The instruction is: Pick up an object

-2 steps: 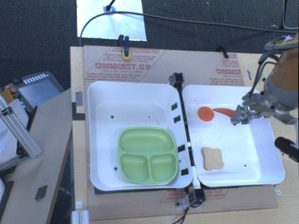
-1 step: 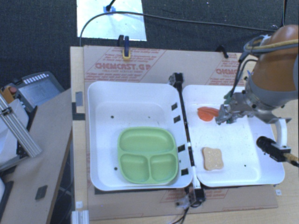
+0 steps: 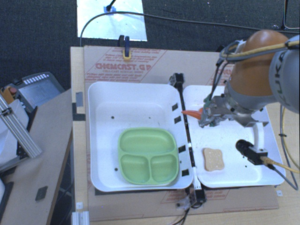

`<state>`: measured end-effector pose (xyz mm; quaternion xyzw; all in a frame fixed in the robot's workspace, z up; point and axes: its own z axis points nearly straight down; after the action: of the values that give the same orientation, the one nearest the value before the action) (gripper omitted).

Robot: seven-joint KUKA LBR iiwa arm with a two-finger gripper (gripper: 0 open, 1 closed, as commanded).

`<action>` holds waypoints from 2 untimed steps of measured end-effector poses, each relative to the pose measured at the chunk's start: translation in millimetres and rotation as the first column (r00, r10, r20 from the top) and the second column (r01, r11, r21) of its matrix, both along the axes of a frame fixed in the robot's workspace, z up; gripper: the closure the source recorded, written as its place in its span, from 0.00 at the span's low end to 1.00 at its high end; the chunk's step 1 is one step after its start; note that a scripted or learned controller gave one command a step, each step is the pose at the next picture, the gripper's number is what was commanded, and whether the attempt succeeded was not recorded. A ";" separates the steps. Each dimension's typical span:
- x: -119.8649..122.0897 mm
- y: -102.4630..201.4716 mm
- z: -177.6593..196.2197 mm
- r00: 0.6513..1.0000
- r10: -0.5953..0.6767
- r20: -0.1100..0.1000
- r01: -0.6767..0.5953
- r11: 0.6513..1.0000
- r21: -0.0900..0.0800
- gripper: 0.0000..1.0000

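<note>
Gripper [image 3: 206, 117] is low in the right shallow white plastic bin [image 3: 234, 177], at its left side. A small orange carrot-like piece [image 3: 191, 112] pokes out just beside it; whether the fingers are clamped on it, cannot tell. Flat tan bread-slice toy [image 3: 213, 159] lies untouched nearer the front. Lift not yet evident. Green three-compartment plastic tray [image 3: 149, 155] sits in the left white bin [image 3: 108, 102].

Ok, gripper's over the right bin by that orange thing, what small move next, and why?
Probably ease straight down a little: the gripper sits at the orange object by the right bin's left wall, but a grasp isn't visible. The toast slice lies apart, nearer.
</note>
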<state>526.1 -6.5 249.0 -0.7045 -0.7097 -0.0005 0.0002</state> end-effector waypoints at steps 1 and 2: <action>0.8 57.4 -1.1 1.000 0.003 0.001 -0.003 1.000 0.002 1.00; 14.0 105.3 -19.0 1.000 0.001 0.001 -0.001 1.000 0.000 1.00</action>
<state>540.2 98.8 230.0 -0.7041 -0.7101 -0.0007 -0.0002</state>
